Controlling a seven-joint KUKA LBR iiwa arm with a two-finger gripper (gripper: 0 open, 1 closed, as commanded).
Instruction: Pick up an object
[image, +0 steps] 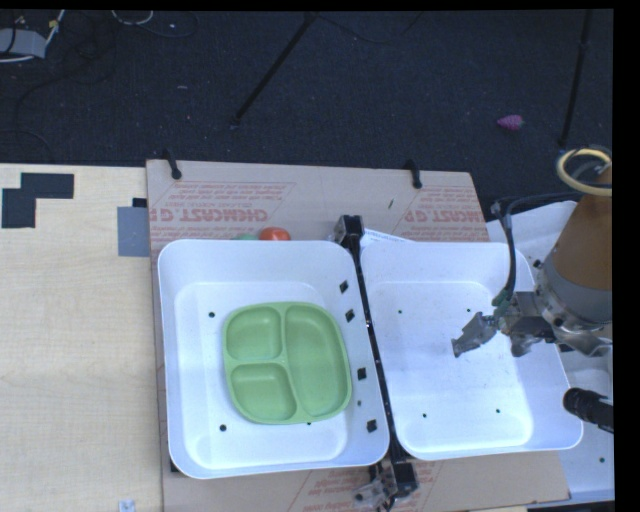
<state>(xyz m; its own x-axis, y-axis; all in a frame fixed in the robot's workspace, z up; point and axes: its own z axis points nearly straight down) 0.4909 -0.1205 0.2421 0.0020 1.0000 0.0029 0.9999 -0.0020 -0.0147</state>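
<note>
My grey arm with its orange band (590, 235) reaches in from the right, wrist bent low over the right-hand shallow white plastic bin (440, 425), and my gripper (470, 340) points leftward above that bin's right half. Most of my arm is cut off by the frame's edge, so its upper joints cannot be made out.

The gripper is small and dark against the white floor; I cannot tell whether it is spread or closed, and I see nothing between its tips.

The light wooden counter (70, 340) carries a brown cardboard sheet with red printing (300, 205), and both bins sit on it side by side, touching along a black clipped seam. The left-hand shallow white plastic bin (190, 440) holds a pale green, rounded, three-compartment plastic plate (287, 362) lying flat near its middle, well apart from my gripper. Behind that bin's far rim peeks a small round orange-red object (274, 235), mostly hidden by the rim.
</note>
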